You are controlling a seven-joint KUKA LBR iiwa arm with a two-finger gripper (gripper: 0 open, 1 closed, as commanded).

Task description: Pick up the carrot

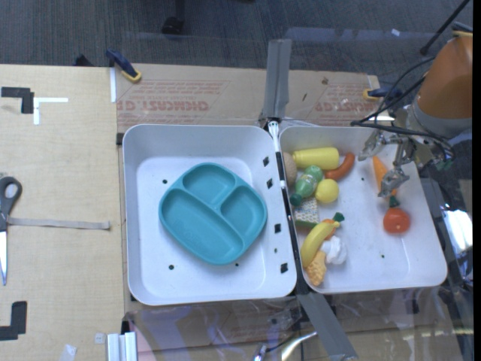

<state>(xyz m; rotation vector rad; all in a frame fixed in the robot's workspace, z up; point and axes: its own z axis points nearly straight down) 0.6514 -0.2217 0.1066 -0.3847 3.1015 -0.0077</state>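
Nearest the camera, a toy corn cob (316, 269) lies untouched; farther back, the open, empty gripper (394, 173) hovers beside the carrot (379, 170), needing to descend and close.

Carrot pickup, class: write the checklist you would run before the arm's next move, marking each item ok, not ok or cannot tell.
1. Small orange carrot lies in the right white bin: ok.
2. Pincer sits over the carrot: ok.
3. Carrot seen between the pincer's prongs: cannot tell.
4. Round red tomato lies apart from the carrot: ok.
5. Red sausage sits clear of the carrot: ok.
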